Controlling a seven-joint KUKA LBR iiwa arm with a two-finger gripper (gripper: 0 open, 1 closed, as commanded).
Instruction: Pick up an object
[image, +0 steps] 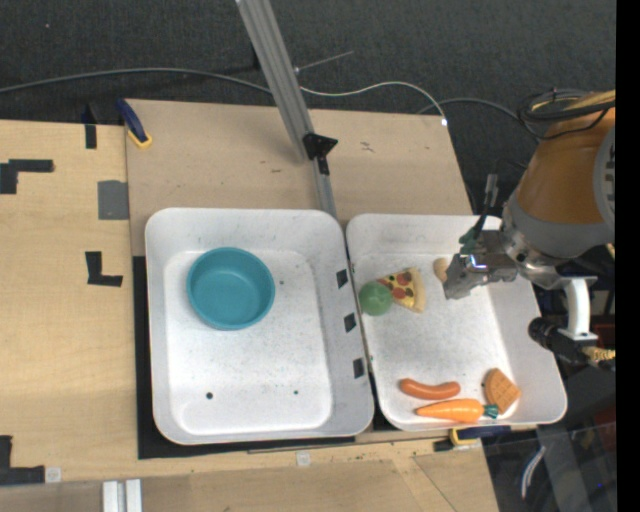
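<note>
Grey-and-orange arm (560, 190) reaching in from right, tool (462, 280) low over right bin (530, 400), near pizza slice (405, 288); grip state impossible to tell; no readable writing

No readable text, label, brand, number or sign appeared anywhere in the camera view. The two white bins (160, 300) carried only small dark specks, and the bench (60, 250) to the left bore plain black tape marks that spelled nothing. The toy items in the right bin showed no print that could be made out.
</note>
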